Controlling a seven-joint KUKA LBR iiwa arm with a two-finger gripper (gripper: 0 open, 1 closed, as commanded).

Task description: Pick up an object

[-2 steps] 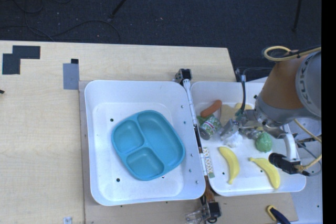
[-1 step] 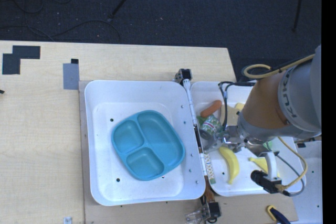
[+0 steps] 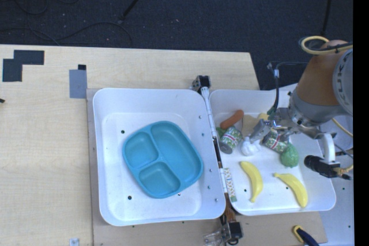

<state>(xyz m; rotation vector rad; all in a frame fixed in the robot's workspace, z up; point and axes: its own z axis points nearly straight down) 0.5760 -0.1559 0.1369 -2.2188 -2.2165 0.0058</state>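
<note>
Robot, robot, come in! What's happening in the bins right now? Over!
End effector low in right bin, among the can, green toy and hot dog. Nothing visibly held. Two bananas nearby. Blue tray in left bin.

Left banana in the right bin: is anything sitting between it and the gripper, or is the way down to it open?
Nothing lies on the left banana. The gripper is above it in the picture, among a small can, a white object and a green object, which crowd the space between.

Wooden bench (image 3: 46, 141) under two white bins (image 3: 104, 124)
</note>
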